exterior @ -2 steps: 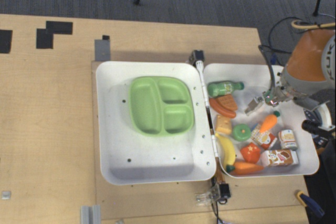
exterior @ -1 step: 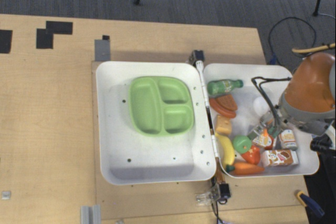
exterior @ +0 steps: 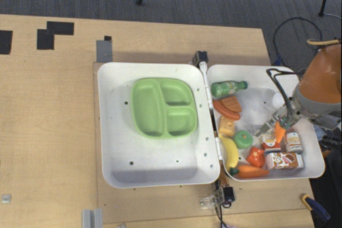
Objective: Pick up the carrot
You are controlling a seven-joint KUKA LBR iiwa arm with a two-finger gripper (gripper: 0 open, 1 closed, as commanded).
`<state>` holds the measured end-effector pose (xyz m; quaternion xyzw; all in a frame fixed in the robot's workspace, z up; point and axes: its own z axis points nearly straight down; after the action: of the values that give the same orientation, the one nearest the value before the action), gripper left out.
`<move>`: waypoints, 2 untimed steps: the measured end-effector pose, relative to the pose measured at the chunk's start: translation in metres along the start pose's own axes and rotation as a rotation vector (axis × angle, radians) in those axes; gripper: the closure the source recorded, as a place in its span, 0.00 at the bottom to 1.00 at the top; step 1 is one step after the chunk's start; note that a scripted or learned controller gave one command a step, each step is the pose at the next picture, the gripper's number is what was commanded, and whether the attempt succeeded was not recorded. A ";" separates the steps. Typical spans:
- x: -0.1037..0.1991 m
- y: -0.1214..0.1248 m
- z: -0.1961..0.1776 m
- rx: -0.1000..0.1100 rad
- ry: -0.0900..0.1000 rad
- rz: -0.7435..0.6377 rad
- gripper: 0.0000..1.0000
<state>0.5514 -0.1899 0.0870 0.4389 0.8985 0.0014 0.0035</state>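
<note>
Camera view, arm (exterior: 320,80) reaching from right, fingers (exterior: 279,126) low in right bin (exterior: 267,75), closed on orange piece (exterior: 280,133).

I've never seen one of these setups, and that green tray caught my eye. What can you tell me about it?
The green tray is a pale green plate that looks like moulded plastic, with rounded corners and three hollows: one long one on the left, two smaller ones on the right. It lies flat, face up, slightly turned, in the middle of the left white bin. Its hollows hold nothing, and it touches only the bin floor.
</note>
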 end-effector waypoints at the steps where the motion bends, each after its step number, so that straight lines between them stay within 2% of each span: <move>1: -0.001 0.002 -0.012 -0.004 -0.004 -0.002 1.00; 2: -0.043 0.029 -0.048 0.002 0.000 -0.129 1.00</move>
<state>0.6002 -0.2056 0.1353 0.3801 0.9250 0.0005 0.0030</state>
